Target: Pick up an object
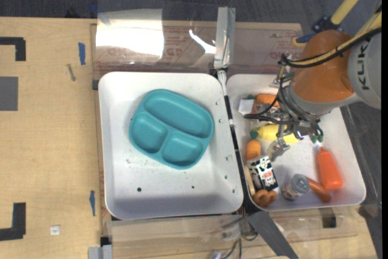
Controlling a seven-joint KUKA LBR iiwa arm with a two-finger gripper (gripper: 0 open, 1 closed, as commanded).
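Hovering mid-frame right, the gripper (284, 144) crowds a yellow object (268, 131); finger state unclear; open floor of the right bin (354, 154) lies between.

Two shallow white plastic bins sit side by side: the left bin (115, 191) and the right bin (354, 182). One teal sectioned plastic plate (171, 127), with three compartments. I count three orange carrot-like toys, one (329, 168) plainest, one yellow piece (267, 131), one small grey can (296, 186), one black-and-white printed carton (263, 172).
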